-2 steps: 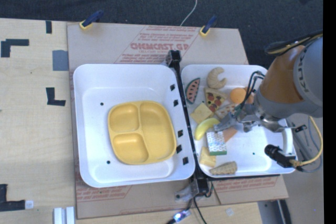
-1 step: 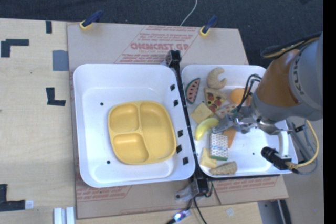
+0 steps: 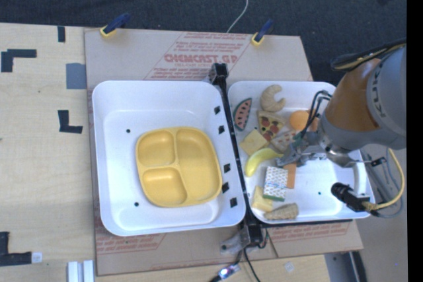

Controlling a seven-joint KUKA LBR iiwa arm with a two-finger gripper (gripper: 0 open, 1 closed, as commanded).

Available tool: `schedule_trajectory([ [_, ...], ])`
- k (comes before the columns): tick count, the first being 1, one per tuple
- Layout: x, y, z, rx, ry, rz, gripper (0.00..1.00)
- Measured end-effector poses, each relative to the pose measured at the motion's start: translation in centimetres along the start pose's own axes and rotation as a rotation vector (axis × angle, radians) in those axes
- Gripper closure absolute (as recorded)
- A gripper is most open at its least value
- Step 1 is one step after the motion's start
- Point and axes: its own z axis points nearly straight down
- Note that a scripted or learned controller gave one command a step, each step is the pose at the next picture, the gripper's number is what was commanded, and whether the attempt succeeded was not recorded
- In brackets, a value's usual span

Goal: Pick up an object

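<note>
Arm pose: reaching in from your right, wrist angled down and to the left.
You see the grey arm (image 3: 386, 99) with its orange band (image 3: 350, 105) above the wrist; the gripper (image 3: 295, 154) sits low, its finger state unreadable.

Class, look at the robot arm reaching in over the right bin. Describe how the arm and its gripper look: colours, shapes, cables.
The arm is a thick, rounded grey body with a broad orange band above the wrist. At its end sits a small gripper of dark grey metal parts. A thin dark cable loops beside the orange band, and a yellowish cable curves below the arm near a black fitting.
</note>
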Motion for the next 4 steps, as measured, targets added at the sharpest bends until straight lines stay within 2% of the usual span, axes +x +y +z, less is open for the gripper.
schedule_trajectory([
  [3, 1.0, 1.4, -13.2, -0.003, 0.0, 0.001, 1.0],
  [4, 5.7, 1.8, -12.7, 0.002, 0.002, -0.003, 1.0],
])
